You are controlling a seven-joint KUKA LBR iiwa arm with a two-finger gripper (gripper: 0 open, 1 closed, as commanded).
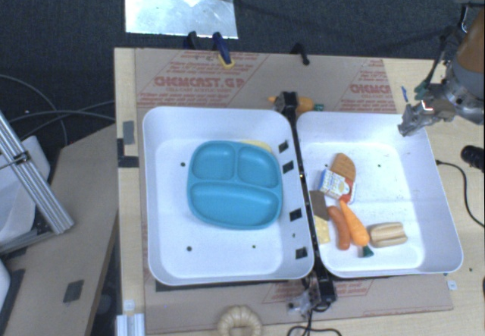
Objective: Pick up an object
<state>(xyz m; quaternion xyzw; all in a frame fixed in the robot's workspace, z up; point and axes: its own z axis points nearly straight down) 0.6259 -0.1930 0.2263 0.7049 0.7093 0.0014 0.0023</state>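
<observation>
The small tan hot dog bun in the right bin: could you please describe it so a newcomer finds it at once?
Start at the right-hand shallow white bin and look to its near corner. There the small tan hot dog bun lies flat, just right of two orange toy carrots. It is the only pale, stubby, split roll; its neighbours are slimmer and bright orange.

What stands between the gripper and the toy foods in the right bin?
Nothing visible does. The gripper hangs over the right bin's upper right corner, and bare white floor lies between it and the cluster: carrot, hot dog bun, small carton.
</observation>
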